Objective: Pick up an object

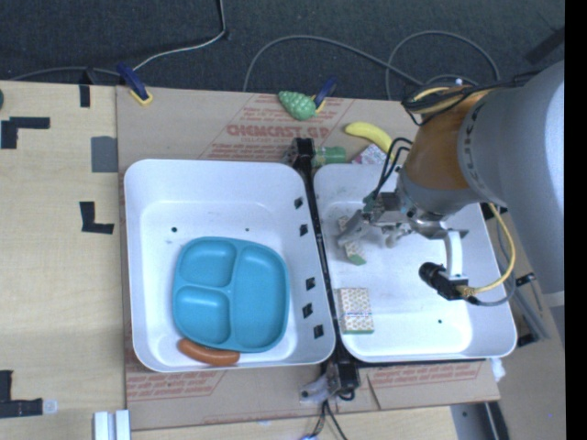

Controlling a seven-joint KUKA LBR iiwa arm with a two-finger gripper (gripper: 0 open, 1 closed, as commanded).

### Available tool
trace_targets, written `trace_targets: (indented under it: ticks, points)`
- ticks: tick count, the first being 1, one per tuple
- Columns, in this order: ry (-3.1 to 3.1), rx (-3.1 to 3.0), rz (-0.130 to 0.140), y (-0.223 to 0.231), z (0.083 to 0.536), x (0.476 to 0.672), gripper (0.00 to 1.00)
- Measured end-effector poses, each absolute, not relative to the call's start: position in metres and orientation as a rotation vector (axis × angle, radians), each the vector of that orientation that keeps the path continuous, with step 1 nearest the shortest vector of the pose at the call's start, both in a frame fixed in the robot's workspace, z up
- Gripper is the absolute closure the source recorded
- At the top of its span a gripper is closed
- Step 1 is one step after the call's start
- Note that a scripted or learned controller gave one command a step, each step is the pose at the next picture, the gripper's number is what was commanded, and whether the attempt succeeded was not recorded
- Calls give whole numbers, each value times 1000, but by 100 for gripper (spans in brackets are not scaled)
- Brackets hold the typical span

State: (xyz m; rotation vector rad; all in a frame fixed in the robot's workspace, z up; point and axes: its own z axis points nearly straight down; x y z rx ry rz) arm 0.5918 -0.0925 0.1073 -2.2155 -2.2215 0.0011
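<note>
My gripper (348, 235) is low over the upper left part of the right bin (431, 337), and its two grey fingers point left with a gap between them. A small pale green piece (357, 258) lies on the bin floor just under the lower fingertip, not between the fingers. A tan checkered cracker-like block (355, 309) lies flat nearer the front of the same bin. The left bin (156, 191) holds a blue divided plate (229, 293) with an orange sausage (209, 353) along its front edge.
Outside the bins at the back lie a yellow banana (369, 135) and a green knobbly object (298, 104) on the cardboard. A black divider clip (303, 151) sits where the bins meet. Cables (477, 287) hang from the wrist over the right bin's right side.
</note>
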Motion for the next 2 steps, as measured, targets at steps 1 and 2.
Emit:
trace_targets:
  ticks: [1,2]
  points:
    - [-2223,-2221,0,-94,86,590,0]
    - [-2226,-2223,-1,-95,96,590,100]
